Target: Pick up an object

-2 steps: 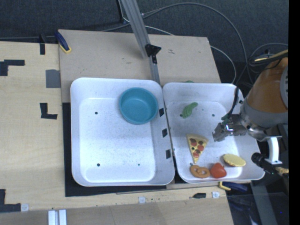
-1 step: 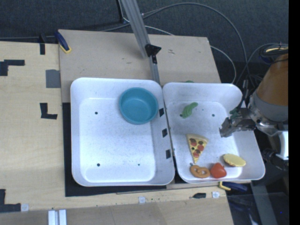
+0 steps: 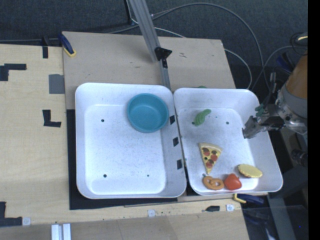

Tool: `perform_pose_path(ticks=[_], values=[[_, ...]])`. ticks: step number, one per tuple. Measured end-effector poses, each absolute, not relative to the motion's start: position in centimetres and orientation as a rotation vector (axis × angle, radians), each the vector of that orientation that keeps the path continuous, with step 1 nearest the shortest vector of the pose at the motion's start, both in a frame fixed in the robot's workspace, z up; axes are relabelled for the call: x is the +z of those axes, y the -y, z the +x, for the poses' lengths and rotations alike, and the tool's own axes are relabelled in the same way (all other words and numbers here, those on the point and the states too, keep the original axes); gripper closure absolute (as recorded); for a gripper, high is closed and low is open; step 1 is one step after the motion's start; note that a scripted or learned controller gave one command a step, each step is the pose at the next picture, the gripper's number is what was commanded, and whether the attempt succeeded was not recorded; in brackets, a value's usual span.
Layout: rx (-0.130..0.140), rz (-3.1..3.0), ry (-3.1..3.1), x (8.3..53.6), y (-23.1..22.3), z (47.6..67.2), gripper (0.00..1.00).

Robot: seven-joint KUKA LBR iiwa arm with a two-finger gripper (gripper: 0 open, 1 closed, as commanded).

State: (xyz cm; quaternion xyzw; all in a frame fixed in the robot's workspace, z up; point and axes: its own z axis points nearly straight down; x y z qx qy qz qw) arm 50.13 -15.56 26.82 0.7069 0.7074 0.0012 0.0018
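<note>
Pale wooden bench (image 3: 30, 134) carries two shallow white bins (image 3: 95, 184), dark carpet (image 3: 60, 9) behind. Grey two-finger gripper (image 3: 249, 130) over right bin's rim; can't tell its finger state.

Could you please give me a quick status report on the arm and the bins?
Pincer over right white bin's right rim, carrying nothing visible. Triangular pizza-slice toy, green leafy toy, small red tomato toy untouched. Round blue bowl in left bin.

The arm reaches in from the right, its end effector (image 3: 251, 128) angled down and leftward, nothing visibly between its fingers.
</note>
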Motion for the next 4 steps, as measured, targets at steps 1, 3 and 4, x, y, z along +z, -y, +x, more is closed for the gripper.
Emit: perform_pose_path(ticks=[1,3,4], values=[[-0.001,2.218,-2.227,25.4,11.1,52.2,1.00],[-0.002,2.218,-2.226,23.0,1.1,56.2,1.00],[-0.001,2.217,-2.228,22.5,-4.9,57.4,1.00]])
